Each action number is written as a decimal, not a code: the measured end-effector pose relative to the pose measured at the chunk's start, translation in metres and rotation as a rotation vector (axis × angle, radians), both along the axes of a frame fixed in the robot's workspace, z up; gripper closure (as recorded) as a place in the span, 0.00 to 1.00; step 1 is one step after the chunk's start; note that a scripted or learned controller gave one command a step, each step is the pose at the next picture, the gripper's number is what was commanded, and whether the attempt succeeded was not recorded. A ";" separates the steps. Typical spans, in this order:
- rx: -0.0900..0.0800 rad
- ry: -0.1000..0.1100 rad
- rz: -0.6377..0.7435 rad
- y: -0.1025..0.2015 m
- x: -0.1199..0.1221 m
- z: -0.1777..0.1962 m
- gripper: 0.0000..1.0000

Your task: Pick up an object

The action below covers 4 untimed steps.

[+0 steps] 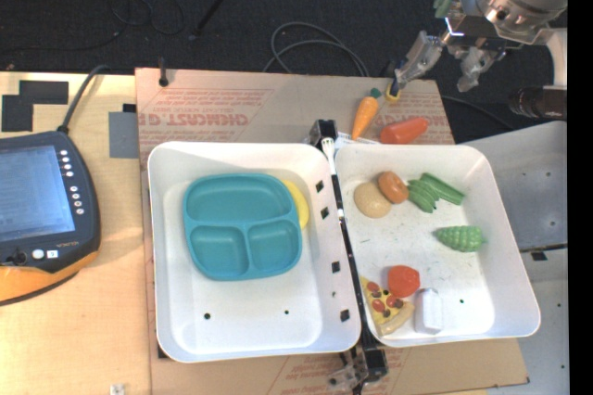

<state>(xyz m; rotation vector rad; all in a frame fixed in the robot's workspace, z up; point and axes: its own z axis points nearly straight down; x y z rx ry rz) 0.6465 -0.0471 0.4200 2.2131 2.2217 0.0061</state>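
Above the bench, the gripper point(443, 59) hangs with fingers apart, gripping nothing.
We judge the carrot point(365, 116), outside the right bin point(505, 198) just below it, the nearest pick: descend straight, close across its width.

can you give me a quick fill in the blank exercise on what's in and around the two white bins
1. The teal divided plastic tray lies in the ____ bin as the camera sees it.
2. The orange toy carrot lies on the brown cardboard, ____ both bins.
3. The pizza slice toy sits in the right white bin, in the corner ____ the camera.

Missing words: left; outside; nearest
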 end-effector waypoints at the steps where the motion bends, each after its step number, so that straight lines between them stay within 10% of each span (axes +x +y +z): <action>1: 0.000 0.000 -0.007 -0.020 -0.061 0.118 0.00; 2: 0.001 0.010 -0.002 -0.018 -0.058 0.111 0.00; 3: 0.000 0.012 0.001 -0.017 -0.057 0.120 1.00; 4: 0.003 0.027 -0.005 0.013 -0.102 -0.098 1.00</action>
